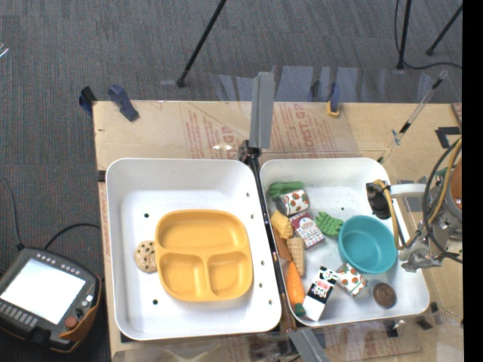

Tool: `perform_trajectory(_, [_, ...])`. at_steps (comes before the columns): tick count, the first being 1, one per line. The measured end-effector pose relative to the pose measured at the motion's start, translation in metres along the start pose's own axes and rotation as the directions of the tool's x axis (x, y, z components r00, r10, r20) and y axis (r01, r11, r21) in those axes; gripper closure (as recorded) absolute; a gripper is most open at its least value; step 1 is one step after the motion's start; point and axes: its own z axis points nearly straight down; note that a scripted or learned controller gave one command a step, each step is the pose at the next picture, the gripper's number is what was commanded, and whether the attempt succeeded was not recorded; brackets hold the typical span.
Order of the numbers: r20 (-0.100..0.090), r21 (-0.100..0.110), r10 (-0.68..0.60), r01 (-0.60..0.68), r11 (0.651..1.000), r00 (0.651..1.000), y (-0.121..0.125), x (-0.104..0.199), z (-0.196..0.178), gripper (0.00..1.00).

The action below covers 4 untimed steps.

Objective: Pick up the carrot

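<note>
- Carrot (294, 281): smooth orange taper with a green tip, lying along the right bin's (347, 178) left wall.
- Teal bowl (367, 244): round, glossy.
- End effector (421, 255): metallic, over the bin's right rim; I cannot tell how far open it is.

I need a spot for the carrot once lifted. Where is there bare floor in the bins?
In the left bin: bare floor along the far wall behind the yellow plate, plus a narrower strip in front. In the right bin: only the far middle, beyond the teal bowl. Crowded along its left wall, where the carrot lies beside the milk carton.
</note>
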Motion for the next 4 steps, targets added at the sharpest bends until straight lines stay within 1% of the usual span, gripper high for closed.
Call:
perform_trajectory(1, [-0.019, -0.007, -0.022, 0.022, 1.0, 1.0, -0.003, 0.007, -0.124, 1.0])
perform_trajectory(2, [-0.006, 0.0, -0.013, 0.013, 1.0, 1.0, 0.0, 0.002, -0.053, 1.0])
perform_trajectory(3, [-0.011, -0.003, -0.014, 0.014, 1.0, 1.0, 0.0, 0.003, -0.055, 0.0])
perform_trajectory(4, [0.002, 0.001, -0.019, 0.019, 1.0, 1.0, -0.004, 0.016, 0.078, 0.0])
